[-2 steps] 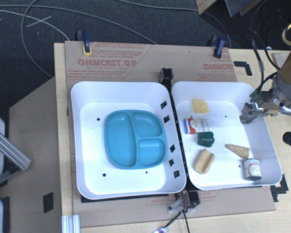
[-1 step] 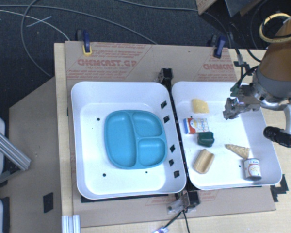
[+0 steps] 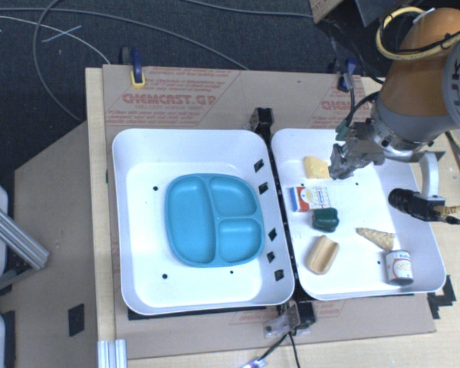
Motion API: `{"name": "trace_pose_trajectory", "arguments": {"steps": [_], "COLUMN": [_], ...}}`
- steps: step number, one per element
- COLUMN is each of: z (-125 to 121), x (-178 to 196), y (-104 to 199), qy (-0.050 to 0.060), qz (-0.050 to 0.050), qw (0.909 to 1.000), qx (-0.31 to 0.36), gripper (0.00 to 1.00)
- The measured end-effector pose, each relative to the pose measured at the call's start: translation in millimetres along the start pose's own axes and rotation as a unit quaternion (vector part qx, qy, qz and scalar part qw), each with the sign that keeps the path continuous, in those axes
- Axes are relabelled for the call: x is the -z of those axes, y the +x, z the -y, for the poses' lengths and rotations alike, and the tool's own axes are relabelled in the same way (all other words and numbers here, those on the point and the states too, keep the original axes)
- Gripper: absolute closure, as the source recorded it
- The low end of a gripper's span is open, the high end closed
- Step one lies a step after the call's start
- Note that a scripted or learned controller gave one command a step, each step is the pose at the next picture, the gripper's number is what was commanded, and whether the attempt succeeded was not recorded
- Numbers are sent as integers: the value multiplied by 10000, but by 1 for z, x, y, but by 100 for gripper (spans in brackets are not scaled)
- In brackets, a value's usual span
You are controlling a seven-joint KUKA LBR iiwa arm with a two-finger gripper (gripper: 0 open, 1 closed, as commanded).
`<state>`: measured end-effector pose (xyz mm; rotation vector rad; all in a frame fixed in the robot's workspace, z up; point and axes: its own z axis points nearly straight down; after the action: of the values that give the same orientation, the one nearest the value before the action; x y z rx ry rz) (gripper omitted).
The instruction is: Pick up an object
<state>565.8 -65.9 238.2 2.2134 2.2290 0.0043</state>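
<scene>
The gripper (image 3: pixel 342 167) hangs over the right bin (image 3: pixel 429 271); whether it is parted or closed cannot be told. At its nine o'clock, just beside it, lies a yellow piece (image 3: pixel 316 167). Toward seven o'clock sit a small carton (image 3: pixel 310 198) and a green object (image 3: pixel 325 219). The left bin (image 3: pixel 130 198) holds a blue divided plate (image 3: pixel 213 219).

light: bright, even, overhead | shadows: soft, faint | glare: white bins (image 3: pixel 130 205) washed out | focus: slightly soft
</scene>
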Motion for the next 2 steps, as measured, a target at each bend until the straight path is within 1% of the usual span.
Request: {"name": "trace_pose_trajectory", "arguments": {"steps": [1,2], "z": [-27,-43], "x": [2,9], "y": [51,101], "qy": [-4,-3], "qz": [0,-1], "qw": [10000,10000], "qx": [0,-2], "gripper": [100,100]}}
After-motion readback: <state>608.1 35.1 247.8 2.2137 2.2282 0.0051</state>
